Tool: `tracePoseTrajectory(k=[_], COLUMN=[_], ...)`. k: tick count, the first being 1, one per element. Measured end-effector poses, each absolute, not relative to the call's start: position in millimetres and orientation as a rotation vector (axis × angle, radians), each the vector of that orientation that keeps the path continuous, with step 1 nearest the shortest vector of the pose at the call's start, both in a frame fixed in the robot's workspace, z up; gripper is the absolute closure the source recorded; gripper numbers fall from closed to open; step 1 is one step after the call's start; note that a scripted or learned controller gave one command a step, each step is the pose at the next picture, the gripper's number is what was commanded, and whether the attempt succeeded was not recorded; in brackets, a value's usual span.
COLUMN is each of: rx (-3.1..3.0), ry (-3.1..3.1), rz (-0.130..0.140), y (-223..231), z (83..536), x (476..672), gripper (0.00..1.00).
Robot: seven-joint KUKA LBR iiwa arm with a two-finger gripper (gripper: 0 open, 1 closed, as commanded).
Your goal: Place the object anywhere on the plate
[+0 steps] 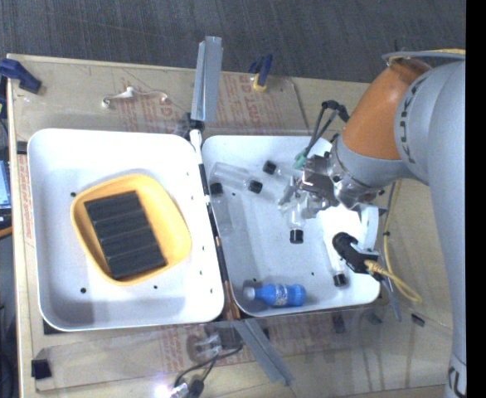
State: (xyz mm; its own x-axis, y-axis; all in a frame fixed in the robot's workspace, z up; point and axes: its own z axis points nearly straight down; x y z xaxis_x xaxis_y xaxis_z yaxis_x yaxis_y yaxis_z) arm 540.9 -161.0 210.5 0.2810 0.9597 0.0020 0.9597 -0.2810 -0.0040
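My gripper (299,208) hangs low over the middle of the right bin (251,272); whether my fingers are open or closed I cannot tell. The likely object, a blue-capped bottle (274,294), lies on its side against the bin's near wall, apart from my gripper. The yellow plate (170,214) with its dark ribbed insert sits in the left bin (52,156).

Risks, as I judge them: the bottle rolls or wedges against the wall; the divider catches it in transit. No label is legible.
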Motion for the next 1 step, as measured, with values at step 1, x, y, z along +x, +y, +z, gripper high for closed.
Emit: tracePoseTrajectory(k=[1], rx=[-2.511], ry=[-1.881], rz=[0.001], y=[-161.0], z=[210.5], x=[541.0], gripper=[0.0])
